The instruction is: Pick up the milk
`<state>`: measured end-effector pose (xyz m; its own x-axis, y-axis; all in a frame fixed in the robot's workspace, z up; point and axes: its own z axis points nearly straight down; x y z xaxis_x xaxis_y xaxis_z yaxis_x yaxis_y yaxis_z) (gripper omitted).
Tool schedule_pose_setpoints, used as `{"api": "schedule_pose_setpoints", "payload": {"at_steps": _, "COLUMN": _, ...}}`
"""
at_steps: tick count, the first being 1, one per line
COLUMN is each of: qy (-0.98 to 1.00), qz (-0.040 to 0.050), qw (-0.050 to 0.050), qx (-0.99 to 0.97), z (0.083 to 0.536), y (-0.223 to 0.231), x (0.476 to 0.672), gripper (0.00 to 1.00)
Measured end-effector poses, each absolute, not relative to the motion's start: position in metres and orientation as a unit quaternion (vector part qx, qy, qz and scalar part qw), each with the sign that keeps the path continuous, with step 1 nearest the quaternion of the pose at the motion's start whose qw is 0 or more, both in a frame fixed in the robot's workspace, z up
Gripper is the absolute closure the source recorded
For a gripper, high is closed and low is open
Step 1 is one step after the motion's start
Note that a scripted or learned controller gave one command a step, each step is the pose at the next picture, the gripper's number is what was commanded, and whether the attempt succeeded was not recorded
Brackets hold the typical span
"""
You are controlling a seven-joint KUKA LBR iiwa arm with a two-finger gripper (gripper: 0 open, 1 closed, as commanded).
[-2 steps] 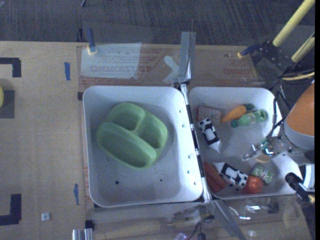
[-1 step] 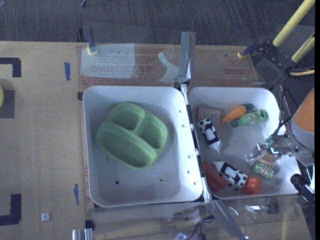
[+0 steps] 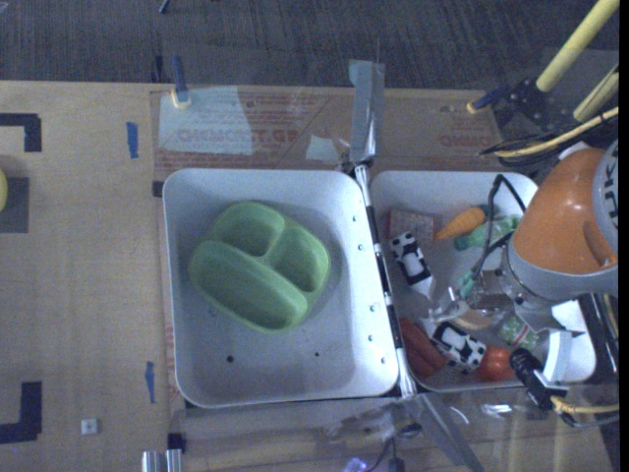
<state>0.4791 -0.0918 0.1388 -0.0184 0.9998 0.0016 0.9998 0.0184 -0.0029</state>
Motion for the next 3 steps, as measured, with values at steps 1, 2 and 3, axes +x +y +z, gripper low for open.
{"api": "schedule_pose_setpoints", "payload": {"at_steps": 1, "qy": -0.674, "qz": 0.0003, "qw": 0.0, "qx": -0.739, "z": 0.184, "y": 0.002, "x": 0.479, "gripper": 1.0}}
{"api": "schedule_pose_setpoints", "payload": {"at_steps": 2, "qy": -0.675, "qz": 0.0006, "qw": 0.0, "qx": -0.738, "z": 0.193, "y": 0.002, "x": 0.48, "gripper": 1.0}}
{"api": "schedule_pose_setpoints", "payload": {"at_steps": 3, "qy": -0.514, "qz": 0.001, "qw": 0.0, "qx": -0.858, "z": 0.223, "y": -0.045, "x": 0.479, "gripper": 1.0}}
